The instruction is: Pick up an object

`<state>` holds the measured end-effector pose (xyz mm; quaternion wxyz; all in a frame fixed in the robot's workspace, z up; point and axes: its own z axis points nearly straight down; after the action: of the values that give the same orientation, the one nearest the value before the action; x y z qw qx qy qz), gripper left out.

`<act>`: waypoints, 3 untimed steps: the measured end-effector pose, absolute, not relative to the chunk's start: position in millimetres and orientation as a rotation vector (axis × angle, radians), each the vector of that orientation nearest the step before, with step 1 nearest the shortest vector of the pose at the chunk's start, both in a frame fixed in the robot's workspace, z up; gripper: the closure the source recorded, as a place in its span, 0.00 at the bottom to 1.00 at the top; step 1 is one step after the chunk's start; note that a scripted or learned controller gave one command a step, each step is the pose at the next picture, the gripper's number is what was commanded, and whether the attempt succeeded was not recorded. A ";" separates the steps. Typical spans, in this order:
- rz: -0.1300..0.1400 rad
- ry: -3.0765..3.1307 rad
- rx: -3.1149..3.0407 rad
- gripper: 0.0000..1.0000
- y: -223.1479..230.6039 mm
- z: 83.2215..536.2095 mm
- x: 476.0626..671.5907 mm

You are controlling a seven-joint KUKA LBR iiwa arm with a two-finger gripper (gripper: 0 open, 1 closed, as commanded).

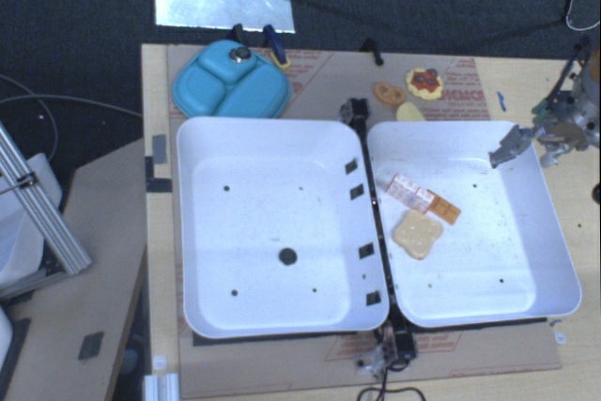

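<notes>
Claw above two objects

No text can be read. Red printing runs along the cardboard under the bins, near the far right corner and again at the near edge, but its letters are too small to make out. The packet in the right bin bears red marks, also illegible.
</notes>
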<state>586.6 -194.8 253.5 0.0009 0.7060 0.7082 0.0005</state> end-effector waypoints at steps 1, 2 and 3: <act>-0.008 2.225 2.232 0.00 -206.9 136.2 502.8; 0.007 2.222 2.209 0.00 -206.4 86.4 587.7; 0.004 2.224 2.207 0.00 -117.8 87.0 595.6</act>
<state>595.6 -117.8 87.0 0.0042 0.7044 0.7098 0.0014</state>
